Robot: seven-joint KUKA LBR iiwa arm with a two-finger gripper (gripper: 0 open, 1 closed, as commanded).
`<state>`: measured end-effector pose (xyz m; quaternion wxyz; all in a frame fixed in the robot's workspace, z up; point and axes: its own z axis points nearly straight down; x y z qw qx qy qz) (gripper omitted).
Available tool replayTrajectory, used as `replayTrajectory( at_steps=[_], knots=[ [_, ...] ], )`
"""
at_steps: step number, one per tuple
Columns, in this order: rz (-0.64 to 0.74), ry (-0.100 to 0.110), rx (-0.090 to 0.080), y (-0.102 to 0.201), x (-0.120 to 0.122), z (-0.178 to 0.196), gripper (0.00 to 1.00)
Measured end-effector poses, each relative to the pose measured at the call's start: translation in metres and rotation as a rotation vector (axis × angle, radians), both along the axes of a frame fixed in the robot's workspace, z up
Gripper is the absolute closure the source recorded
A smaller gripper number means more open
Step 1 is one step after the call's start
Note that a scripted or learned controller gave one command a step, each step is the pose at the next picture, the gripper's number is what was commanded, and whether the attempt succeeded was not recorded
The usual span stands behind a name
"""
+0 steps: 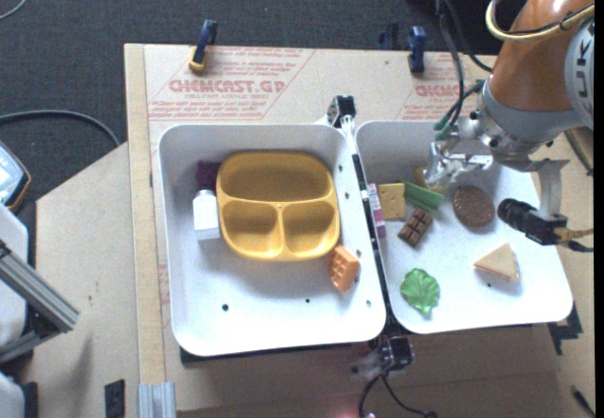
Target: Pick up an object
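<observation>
My gripper (pixel 442 167) hangs low over the back of the right bin (pixel 538 308), just above and behind a green stick-shaped piece (pixel 425 195). Around it in that bin lie a pale yellow block (pixel 392 201), a brown chocolate bar (pixel 413 227), a round brown cookie (pixel 474 207), a green leaf (pixel 420 292) and a tan wedge (pixel 498 263). I see nothing held in the gripper.
The left bin (pixel 179 303) holds a yellow divided tray (pixel 278 215), a small white bottle (pixel 205 214), a purple piece (pixel 208 173) and an orange block (pixel 344 267). A black cylinder (pixel 525 220) juts in at the right bin's right side. The bins' shared wall (pixel 363 209) lies left of the gripper.
</observation>
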<state>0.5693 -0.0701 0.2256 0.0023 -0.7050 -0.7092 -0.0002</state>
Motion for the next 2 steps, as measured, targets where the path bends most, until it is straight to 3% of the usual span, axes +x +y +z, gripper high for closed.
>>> replayTrajectory(
  at_steps=[1, 2],
  knots=[
    [0.001, -0.005, -0.001, 0.055, 0.001, 0.010, 1.00],
    [0.000, 0.002, -0.001, 0.107, -0.003, -0.012, 1.00]
  ],
)
